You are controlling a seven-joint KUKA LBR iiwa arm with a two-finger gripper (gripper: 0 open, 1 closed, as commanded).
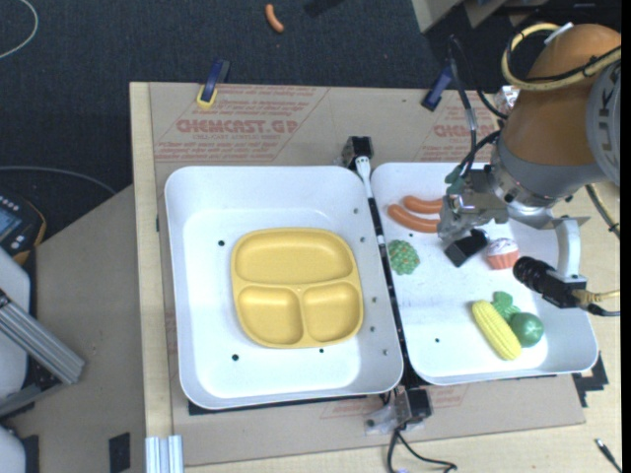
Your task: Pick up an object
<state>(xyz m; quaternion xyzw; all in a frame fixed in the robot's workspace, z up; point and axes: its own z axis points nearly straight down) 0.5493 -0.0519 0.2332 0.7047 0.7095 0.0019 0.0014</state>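
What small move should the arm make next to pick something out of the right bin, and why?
Probably a short descent toward the orange sausage-shaped toys. The hand sits in the shallow white right bin just beside them, with nothing visible between its fingers, and they are the closest items. The green broccoli toy is a near alternative.

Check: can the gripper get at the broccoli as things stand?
Probably yes. The broccoli lies alone on bare bin floor, just left of the gripper, with nothing on top; the bin divider close by may crowd it.
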